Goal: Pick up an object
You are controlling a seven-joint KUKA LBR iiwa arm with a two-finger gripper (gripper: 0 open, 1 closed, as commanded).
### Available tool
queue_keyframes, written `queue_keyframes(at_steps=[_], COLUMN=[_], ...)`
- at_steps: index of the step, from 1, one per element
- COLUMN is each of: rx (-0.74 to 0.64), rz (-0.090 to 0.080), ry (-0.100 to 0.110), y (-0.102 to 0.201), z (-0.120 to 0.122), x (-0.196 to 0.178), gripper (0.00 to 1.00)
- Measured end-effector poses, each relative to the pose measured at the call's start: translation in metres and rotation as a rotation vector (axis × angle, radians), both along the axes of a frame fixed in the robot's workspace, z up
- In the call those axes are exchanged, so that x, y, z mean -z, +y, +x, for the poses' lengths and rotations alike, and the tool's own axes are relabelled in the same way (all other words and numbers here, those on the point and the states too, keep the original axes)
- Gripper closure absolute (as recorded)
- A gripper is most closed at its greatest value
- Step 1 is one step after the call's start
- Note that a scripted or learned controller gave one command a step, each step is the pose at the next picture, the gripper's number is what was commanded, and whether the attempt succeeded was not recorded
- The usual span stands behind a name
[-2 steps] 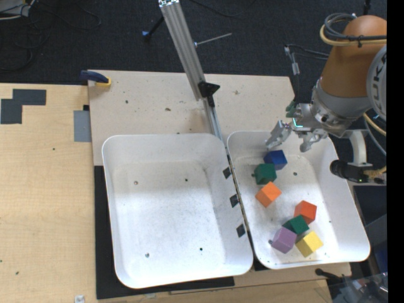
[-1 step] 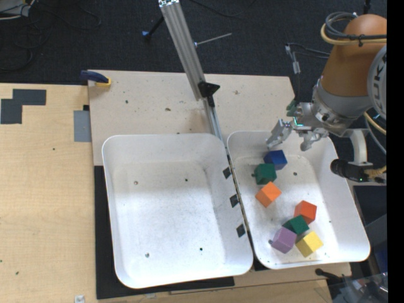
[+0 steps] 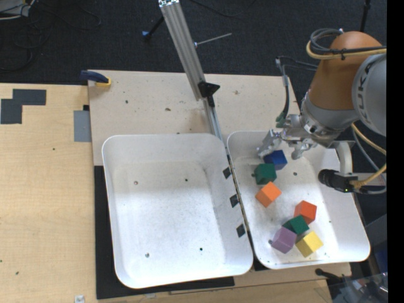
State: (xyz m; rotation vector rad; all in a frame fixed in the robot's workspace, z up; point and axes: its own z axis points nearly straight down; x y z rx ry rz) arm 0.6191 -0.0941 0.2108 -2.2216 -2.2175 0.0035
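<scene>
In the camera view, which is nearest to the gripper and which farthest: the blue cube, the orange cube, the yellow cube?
From the gripper, in the right bin:
1. Blue cube, just below the fingers.
2. Orange cube, mid-bin, left side.
3. Yellow cube, near the bin's front edge.

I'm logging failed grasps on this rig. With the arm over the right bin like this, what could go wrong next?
1. The pincer hovers at the blue block, which sits right against the green block; closing may nudge or catch both.
2. The orange block lies just below them, so a push could scatter the group.
3. The blue block is near the right bin's back wall, leaving little room for the pincer.
</scene>
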Motion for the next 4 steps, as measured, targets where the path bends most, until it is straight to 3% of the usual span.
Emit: queue_keyframes(at_steps=[2, 3, 4], rx=[0.000, 0.009, 0.002], rz=[0.001, 0.000, 0.000], ry=[0.006, 0.002, -0.004], y=[-0.006, -0.008, -0.003], z=[-0.003, -0.002, -0.004], x=[0.116, 0.103, 0.059], gripper=[0.00, 1.00, 1.00])
